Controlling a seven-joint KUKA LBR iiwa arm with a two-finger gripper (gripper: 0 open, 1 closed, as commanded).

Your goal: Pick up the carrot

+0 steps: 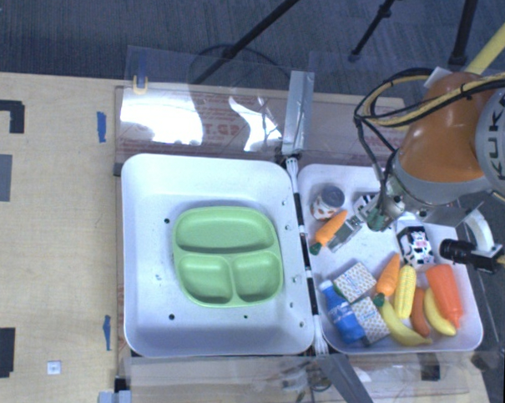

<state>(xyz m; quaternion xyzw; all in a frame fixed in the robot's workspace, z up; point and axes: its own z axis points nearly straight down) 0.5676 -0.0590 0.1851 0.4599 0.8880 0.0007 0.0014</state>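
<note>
While the grey arm reaches into the right bin (472,335) from the right, the carrot (329,228) lies near the bin's left wall, its long axis slanted: the upper end points up and to the right toward the pincer, the lower end down and to the left toward the divider between the bins. A greenish piece at its upper right end sits just beside the pincer (374,217), and from this angle it is not possible to tell whether that piece belongs to the carrot or to something else.

Whether the pincer is spread or closed cannot be told, as the wrist and orange band cover it from above; nothing can be seen clamped in it. It hangs just to the upper right of the carrot, very near it, and contact cannot be confirmed.

Below the pincer lie patterned packets (355,282), a blue item (343,316), a corn cob (405,290), a banana (401,328) and more orange pieces. Far to its left, the left bin (141,258) holds a green divided tray (228,254).
</note>
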